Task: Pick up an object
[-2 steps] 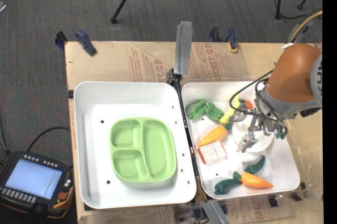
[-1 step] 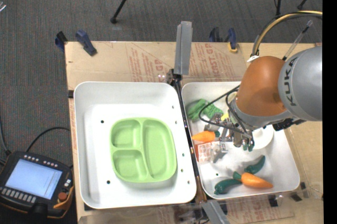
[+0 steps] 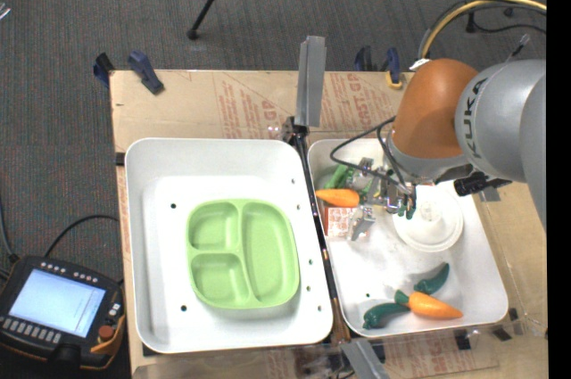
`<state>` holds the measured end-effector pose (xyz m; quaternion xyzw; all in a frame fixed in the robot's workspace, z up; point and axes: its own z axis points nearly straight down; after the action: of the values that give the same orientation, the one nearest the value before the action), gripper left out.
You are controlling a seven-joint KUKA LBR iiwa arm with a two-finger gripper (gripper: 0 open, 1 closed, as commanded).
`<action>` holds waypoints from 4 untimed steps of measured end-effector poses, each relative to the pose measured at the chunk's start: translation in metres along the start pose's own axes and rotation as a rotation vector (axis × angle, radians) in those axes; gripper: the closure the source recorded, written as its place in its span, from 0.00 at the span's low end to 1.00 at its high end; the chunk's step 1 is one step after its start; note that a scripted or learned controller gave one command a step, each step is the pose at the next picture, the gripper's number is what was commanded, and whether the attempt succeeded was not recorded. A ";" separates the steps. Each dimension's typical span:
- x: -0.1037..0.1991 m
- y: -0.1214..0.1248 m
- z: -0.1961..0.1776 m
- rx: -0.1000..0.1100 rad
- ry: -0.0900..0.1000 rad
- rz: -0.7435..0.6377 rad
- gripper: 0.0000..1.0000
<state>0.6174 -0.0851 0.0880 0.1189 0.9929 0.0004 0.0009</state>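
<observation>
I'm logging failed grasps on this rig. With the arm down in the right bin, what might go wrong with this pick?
1. The pincer sits among crowded items: an orange toy carrot, a red-and-white printed packet and a white round dish. It may nudge or catch the wrong one.
2. The carrot lies near the right white bin's left wall, leaving little room to close around it.
3. The packet looks flat, so it may slip.

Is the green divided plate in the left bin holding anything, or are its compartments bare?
Bare. The green divided plate lies flat in the left bin, and all three compartments show plain green bottoms.
</observation>
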 end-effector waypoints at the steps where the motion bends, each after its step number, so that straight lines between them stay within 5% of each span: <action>1: 0.042 -0.061 0.000 0.002 0.002 -0.018 0.00; 2: 0.129 -0.044 -0.004 0.000 -0.020 0.140 0.00; 3: 0.050 -0.013 0.000 0.000 0.000 -0.182 0.00; 4: -0.023 -0.008 0.000 -0.001 -0.001 -0.149 0.00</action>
<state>0.6382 -0.0981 0.0883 0.0446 0.9990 0.0007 0.0017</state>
